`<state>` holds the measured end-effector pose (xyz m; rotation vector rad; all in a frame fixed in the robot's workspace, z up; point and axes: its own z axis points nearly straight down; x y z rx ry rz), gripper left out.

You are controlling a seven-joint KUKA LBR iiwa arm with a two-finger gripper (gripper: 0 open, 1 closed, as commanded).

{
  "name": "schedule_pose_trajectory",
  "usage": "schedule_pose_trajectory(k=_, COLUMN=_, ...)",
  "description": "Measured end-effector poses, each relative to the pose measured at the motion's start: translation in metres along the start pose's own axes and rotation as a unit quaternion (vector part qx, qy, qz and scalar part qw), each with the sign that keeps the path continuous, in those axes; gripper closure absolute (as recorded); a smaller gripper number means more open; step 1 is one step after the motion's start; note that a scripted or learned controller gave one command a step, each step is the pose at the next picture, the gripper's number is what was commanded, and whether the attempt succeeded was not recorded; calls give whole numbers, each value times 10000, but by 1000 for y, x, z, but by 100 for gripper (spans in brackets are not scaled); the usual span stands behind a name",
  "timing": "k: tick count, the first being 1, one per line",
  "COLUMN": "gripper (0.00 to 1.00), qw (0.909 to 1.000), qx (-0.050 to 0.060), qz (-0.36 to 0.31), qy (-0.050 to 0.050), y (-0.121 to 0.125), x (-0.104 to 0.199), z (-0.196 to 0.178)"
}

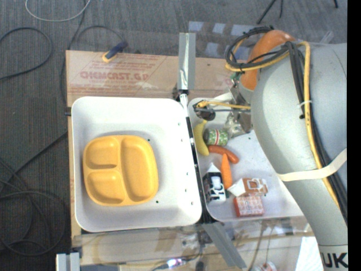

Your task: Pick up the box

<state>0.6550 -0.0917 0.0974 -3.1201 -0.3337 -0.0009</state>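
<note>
Approach step. Gripper (240, 119) low over right bin's (282, 210) far end, near green can (217, 136); state unreadable. Box (249, 197) lies untouched at near end. Next: travel there, descend over box.

Dark grey ribbed carpet floor (141, 16) strewn with thin black cables (22, 38); flat brown printed cardboard sheet (121, 75) beneath bins.
</note>
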Motion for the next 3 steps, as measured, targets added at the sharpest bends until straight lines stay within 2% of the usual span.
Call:
schedule_pose_trajectory(k=1, gripper=100, qw=10000, qx=13, qz=-14, qy=-22, y=0, x=-1, z=-8)
schedule_pose_trajectory(k=2, gripper=100, qw=9993, qx=-41, qz=-382, qy=47, y=4, x=-56, z=6)
schedule_pose_trajectory(k=3, gripper=100, qw=9999, qx=-7, qz=-148, qy=-27, y=22, x=-54, z=3)
